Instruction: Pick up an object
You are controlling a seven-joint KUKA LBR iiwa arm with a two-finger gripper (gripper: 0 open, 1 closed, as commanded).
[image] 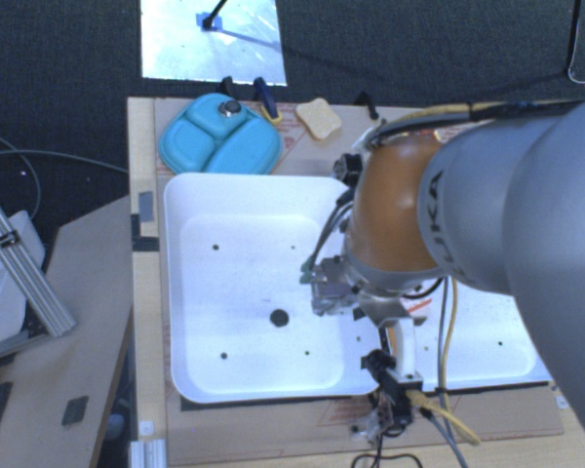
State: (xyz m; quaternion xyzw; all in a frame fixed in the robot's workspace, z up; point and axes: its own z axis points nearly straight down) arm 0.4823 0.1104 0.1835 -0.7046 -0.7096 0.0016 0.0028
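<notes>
Camera view gave us the gripper (pixel 333 291) low over the left bin (pixel 190 261), near its right edge, above a small dark object (pixel 279 317) on the floor; light, probably rigid, best pinched across its sides.

A small dark round object (pixel 279 317) lies flat on the left white bin's (pixel 200 213) floor.
</notes>
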